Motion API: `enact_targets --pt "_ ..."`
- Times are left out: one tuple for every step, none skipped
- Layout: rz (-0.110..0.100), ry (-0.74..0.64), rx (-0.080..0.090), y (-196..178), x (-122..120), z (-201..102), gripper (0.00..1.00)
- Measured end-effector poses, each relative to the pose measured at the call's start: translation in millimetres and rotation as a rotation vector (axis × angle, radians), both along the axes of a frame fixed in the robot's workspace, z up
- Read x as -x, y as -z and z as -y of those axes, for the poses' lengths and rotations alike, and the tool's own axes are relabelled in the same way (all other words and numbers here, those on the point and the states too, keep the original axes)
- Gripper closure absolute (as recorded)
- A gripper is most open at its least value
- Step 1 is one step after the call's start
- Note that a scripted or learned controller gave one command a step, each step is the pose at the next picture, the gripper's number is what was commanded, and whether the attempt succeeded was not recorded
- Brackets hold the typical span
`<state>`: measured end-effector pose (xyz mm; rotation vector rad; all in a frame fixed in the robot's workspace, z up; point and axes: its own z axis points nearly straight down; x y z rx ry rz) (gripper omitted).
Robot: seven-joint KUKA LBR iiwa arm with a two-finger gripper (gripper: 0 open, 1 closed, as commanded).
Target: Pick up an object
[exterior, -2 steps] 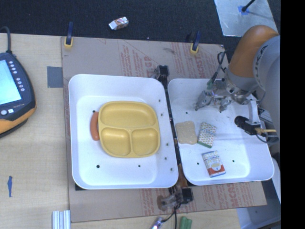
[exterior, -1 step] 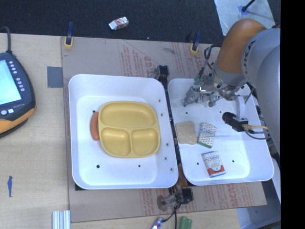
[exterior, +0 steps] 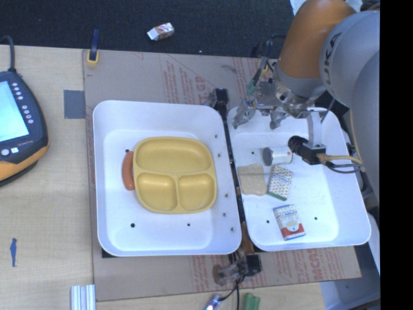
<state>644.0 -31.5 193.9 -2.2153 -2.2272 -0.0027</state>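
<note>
Gripper [exterior: 260, 116] is hovering at the 12 o'clock end of the right bin [exterior: 352, 234], fingers apart, nothing sitting between them. The nearest candidate, the small cylinder [exterior: 275, 155], is lying on its side toward 6 o'clock from the gripper, near bin centre. Its long axis is running 9-to-3 and the grey cap end is pointing to 9 o'clock.

Judging the step as approach before descent. To do it well, I'm thinking: shift toward 6 o'clock until centred over the white body, set the fingers closing along the 12-to-6 line across the short width, and come down straight so it isn't rolling away.

The tan pad [exterior: 253, 179] and patterned packet [exterior: 280, 182] are lying just at 6 o'clock of the cylinder, so I'm guessing the lower finger risks catching them.
</note>
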Motion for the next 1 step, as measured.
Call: enact_targets --pt "-0.007 0.003 0.004 34.7 89.7 72.4 0.00"
